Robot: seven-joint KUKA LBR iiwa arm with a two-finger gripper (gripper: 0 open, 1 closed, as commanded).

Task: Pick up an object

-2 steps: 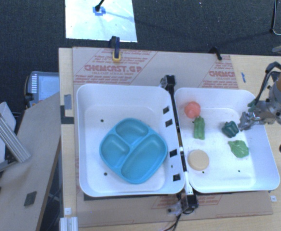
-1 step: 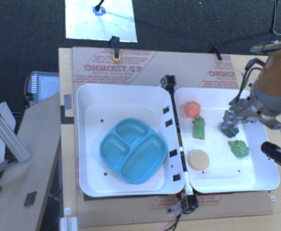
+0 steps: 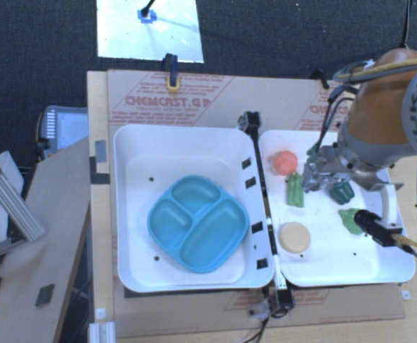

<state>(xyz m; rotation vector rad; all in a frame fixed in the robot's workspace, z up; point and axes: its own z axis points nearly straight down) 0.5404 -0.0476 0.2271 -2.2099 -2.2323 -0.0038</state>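
progress: nothing lifted yet, as far as visible; all items lie on bin floor. Grasp + lift left to do.
gripper (image 3: 315, 179): low in right bin (image 3: 337, 266), no obj seen btwn its tips; open/closed state, cannot tell, arm body hides it.
nearest obj: green stick (image 3: 295, 190), just left of the tips, maybe touching.
others: orange ball (image 3: 285, 162) up-left; teal piece (image 3: 342, 190) just right; green lump (image 3: 350, 219) and tan disc (image 3: 294, 236) below.
left bin (image 3: 133, 184): blue tray (image 3: 196, 222), well apart from gripper.
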